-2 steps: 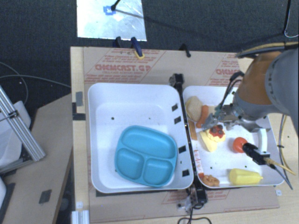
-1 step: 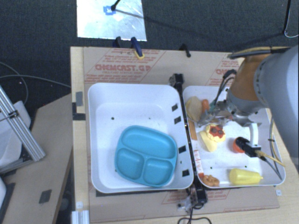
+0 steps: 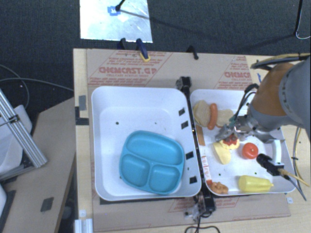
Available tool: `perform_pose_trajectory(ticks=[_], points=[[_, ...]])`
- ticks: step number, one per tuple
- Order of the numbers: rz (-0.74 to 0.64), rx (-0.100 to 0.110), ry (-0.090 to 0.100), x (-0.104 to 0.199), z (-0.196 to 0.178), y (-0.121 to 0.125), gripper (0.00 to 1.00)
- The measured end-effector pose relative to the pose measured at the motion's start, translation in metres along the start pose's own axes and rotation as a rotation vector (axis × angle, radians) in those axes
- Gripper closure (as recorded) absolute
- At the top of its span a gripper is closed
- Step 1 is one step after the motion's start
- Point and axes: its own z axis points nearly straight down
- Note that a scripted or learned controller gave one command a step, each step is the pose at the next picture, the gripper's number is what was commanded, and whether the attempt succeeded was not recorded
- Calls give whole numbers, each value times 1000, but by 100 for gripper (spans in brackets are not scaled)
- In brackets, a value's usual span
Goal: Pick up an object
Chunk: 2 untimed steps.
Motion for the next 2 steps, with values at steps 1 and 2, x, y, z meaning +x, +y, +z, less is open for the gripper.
perform_pose_trajectory(ticks=[1, 2], points=[[-5, -2, 0, 2, 0, 2, 0], [-5, -2, 0, 2, 0, 2, 0]])
